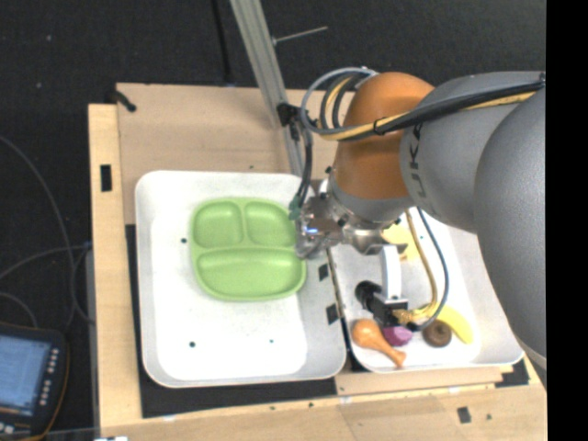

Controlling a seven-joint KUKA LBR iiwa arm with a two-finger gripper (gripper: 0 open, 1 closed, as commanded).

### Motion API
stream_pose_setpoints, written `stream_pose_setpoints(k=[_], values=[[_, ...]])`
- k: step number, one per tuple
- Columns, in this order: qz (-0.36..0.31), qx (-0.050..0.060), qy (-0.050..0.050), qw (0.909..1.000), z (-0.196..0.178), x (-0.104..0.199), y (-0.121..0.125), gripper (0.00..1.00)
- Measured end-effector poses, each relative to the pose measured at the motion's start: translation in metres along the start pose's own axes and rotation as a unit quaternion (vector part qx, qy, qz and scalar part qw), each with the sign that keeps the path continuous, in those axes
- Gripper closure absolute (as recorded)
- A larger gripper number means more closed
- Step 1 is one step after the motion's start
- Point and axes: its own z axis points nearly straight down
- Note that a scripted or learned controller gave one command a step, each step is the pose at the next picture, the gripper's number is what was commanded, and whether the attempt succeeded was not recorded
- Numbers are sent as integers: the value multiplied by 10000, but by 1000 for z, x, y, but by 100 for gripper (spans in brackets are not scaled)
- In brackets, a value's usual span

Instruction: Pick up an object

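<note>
Two shallow white bins: left bin (pixel 165 338) has a light-green three-compartment plastic plate (pixel 246 249), long axis running left-right, big compartment toward the near edge. Grey arm w/ orange band (pixel 381 108) covers much of right bin (pixel 487 352). Gripper (pixel 312 230) sits at plate's right rim; can't tell finger state. Near right bin's front: orange pear-shaped toy (pixel 375 336), purple bit (pixel 397 335), brown round piece (pixel 437 333), yellow piece (pixel 457 324), partly hidden. Lettering on arm unreadable.

The grey arm reaches in from the right, orange band uppermost, its hand (pixel 310 232) lowered at the wrist's left.
</note>
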Motion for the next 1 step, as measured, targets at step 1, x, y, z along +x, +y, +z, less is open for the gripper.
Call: stream_pose_setpoints(k=[1], values=[[41,-6,-9,10000,0,-4,1,0]])
